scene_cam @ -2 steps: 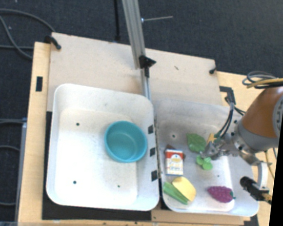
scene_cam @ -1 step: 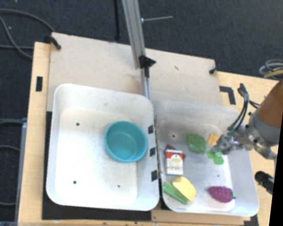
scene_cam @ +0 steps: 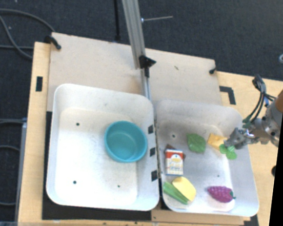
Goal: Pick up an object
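The right bin [scene_cam: 203,115] holds several toy items: a green leafy piece [scene_cam: 196,143], a yellow wedge [scene_cam: 215,141], a small green piece [scene_cam: 229,152], an orange and white carton [scene_cam: 174,162], a yellow corn cob with green husk [scene_cam: 182,189] and purple grapes [scene_cam: 220,193]. My gripper [scene_cam: 235,140] reaches in from the right edge and hangs low over the right bin's far right side. Its tip is just above the small green piece and right beside the yellow wedge. The view is too coarse to show whether it touches either.
A blue bowl [scene_cam: 126,141] sits in the left bin [scene_cam: 75,106]. A slanted metal pole [scene_cam: 135,26] rises from the back between the bins. Cables [scene_cam: 259,99] hang beside the arm at the right. Dark carpet surrounds the bench.
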### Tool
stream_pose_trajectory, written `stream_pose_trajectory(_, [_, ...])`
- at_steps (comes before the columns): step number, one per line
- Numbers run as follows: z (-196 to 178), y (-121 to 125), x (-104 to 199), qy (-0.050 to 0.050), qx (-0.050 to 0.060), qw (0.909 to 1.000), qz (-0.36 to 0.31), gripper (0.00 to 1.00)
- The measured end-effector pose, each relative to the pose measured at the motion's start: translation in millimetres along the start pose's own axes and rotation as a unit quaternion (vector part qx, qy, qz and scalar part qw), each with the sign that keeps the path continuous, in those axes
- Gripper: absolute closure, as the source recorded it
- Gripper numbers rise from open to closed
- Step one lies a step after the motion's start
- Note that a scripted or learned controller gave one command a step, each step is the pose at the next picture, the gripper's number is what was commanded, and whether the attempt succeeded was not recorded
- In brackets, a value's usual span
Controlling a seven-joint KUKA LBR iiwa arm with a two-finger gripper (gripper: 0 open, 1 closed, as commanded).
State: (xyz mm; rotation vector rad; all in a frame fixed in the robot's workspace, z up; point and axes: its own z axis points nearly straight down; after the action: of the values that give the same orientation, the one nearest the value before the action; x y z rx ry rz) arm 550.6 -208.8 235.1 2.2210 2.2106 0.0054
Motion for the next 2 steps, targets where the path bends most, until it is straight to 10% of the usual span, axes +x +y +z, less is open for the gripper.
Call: stream_pose_trajectory(2, [5,22,52,0.002,0.002,1.0,-0.006,1.0])
